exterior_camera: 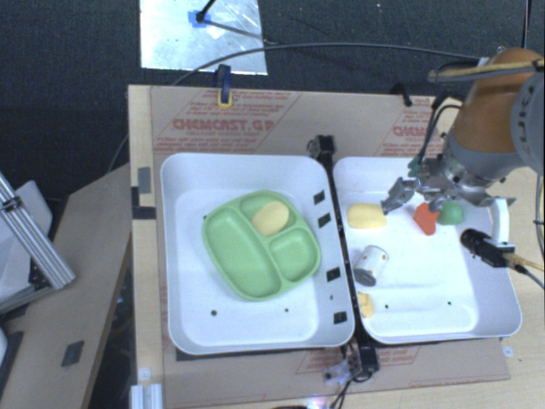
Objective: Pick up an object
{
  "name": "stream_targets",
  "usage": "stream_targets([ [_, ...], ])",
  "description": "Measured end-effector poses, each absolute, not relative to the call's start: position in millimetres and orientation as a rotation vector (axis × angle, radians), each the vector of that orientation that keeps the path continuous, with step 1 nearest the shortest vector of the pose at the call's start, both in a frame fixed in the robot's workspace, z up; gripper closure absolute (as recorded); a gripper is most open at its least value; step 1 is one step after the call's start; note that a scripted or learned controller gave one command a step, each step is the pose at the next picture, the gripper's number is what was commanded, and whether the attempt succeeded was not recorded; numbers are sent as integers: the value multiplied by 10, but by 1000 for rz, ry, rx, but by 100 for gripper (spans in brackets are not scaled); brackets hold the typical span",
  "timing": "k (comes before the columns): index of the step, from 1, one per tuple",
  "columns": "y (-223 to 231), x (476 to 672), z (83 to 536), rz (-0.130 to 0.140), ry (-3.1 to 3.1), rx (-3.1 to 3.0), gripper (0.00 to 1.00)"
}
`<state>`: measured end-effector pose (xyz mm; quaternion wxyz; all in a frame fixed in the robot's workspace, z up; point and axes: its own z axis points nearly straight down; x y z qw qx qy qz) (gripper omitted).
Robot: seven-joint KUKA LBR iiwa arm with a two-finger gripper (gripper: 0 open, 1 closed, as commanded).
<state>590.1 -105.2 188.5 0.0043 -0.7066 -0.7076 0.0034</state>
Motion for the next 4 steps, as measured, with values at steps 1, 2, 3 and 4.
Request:
stream_targets([
  [1, -1050, 5930, 1949, -1, -2226, -2218, 0],
  [2, -951, 5949, 1391, 2, -2226, -2213, 0],
  [3, -945, 5944, 868, 3, -2222, -2217, 0],
  [4, -951, 5963, 1006, -2, -2225, -2222, 100],
])
